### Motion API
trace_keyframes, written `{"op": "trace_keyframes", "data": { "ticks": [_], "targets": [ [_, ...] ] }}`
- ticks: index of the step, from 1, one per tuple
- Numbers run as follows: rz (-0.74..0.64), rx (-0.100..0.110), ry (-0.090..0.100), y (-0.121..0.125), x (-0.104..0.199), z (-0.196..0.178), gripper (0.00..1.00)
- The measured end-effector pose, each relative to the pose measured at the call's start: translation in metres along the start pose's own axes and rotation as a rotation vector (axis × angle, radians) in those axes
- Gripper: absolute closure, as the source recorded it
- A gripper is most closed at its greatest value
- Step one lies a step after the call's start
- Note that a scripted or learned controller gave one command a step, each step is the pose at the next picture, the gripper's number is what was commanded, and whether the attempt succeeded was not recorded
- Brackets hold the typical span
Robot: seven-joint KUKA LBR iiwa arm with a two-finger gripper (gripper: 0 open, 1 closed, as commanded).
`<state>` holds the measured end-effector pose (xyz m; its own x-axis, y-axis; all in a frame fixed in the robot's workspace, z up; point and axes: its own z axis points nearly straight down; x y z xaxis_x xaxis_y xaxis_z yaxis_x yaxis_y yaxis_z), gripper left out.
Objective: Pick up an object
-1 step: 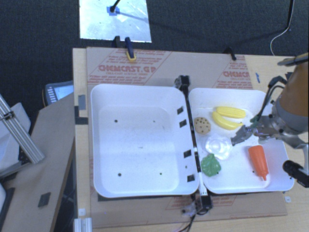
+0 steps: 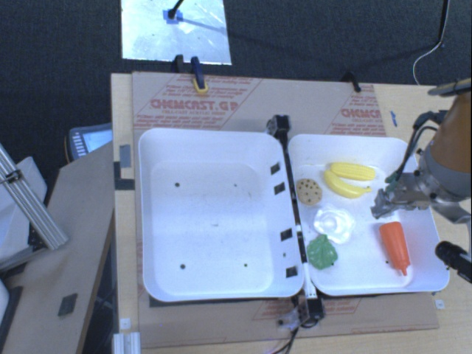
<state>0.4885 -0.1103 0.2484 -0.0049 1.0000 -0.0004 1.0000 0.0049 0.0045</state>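
Note:
The right bin (image 2: 369, 142) holds a yellow banana bunch (image 2: 349, 178), a round brown cookie (image 2: 308, 191), a white fried-egg piece (image 2: 333, 224), a green leafy piece (image 2: 322, 251) and an orange carrot (image 2: 394, 245). My gripper (image 2: 385, 203) hangs over the right side of this bin, just above the carrot's top end and to the right of the bananas. Nothing shows between its tips.
The left bin (image 2: 214, 212) lies beside the right one, with a black clip strip (image 2: 287, 198) along the shared wall. The arm (image 2: 450, 161) enters from the right. A cardboard sheet (image 2: 251, 102) lies under both bins.

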Motion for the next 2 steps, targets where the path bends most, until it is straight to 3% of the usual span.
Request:
{"op": "trace_keyframes", "data": {
  "ticks": [1, 2],
  "targets": [
    [-0.008, -0.018, 0.002, 0.0013, 0.0696, -0.1616, 1.0],
    [-0.004, -0.004, 0.0, 0.0007, 0.0657, -0.1637, 1.0]
  ]
}}
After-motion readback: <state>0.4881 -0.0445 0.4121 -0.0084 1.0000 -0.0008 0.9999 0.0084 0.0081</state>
